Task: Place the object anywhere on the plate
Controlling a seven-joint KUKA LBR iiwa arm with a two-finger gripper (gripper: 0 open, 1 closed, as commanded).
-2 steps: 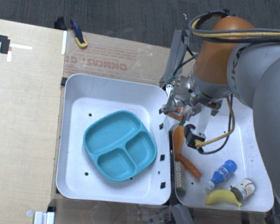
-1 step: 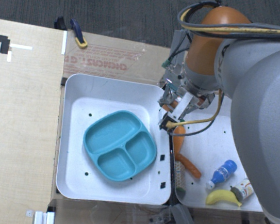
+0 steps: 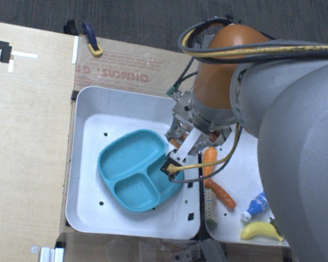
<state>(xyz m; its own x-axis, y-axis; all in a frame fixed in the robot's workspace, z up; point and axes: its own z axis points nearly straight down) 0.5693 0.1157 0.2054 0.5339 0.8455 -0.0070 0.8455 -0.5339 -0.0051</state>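
Camera view is showing the gripper (image 3: 186, 138) hanging low over the wall where the two bins are meeting, just beside the right rim of the blue plate (image 3: 128, 165). That plate is lying in the middle of the left bin (image 3: 82, 164). Whether the gripper is spread or pinching anything cannot be told, since the wrist is covering it from above. The object is probably the orange carrot (image 3: 209, 156), which is lying at the left edge of the right bin (image 3: 239, 169), close against the gripper. A banana (image 3: 262, 232) is resting by that bin's near edge. The arm is likely working at this boundary because pickup spot and plate are sitting so near each other. The carrot is not yet lying on the plate.
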